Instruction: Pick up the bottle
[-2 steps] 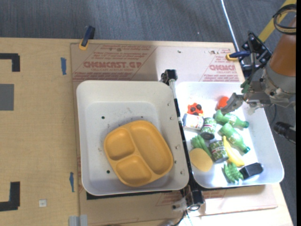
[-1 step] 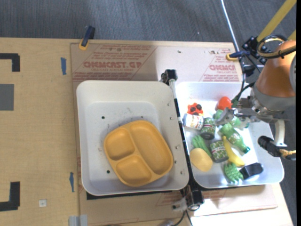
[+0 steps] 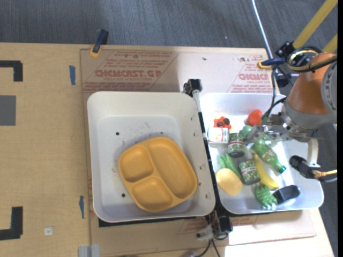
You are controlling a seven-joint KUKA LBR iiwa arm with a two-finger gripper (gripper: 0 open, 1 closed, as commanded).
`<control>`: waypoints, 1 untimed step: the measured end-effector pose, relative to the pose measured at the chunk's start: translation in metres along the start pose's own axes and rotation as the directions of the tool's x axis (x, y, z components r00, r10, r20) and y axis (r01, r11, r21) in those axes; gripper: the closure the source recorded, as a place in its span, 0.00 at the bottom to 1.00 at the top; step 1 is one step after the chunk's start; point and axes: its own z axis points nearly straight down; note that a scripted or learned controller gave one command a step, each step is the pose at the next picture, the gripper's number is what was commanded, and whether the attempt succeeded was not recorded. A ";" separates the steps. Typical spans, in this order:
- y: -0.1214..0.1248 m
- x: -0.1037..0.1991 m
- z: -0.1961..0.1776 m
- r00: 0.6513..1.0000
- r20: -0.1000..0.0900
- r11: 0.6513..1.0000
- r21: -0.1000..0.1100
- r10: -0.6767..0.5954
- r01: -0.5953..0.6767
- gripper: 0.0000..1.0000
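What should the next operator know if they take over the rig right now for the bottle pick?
Gripper: low over the right bin, at the top of the green bottle. Whether it is open or shut cannot be told.
Bottle: lies tilted among the clutter in the right bin, beside the banana and a green can.
Left bin: holds the yellow divided plate.
Done: the arm is at the bottle.
Left: no hold on the bottle can be confirmed, and it has not been lifted out of the bin. Check the grasp before raising.
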 end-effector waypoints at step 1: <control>0.000 0.000 -0.010 1.000 0.000 1.000 -0.001 0.000 0.000 1.00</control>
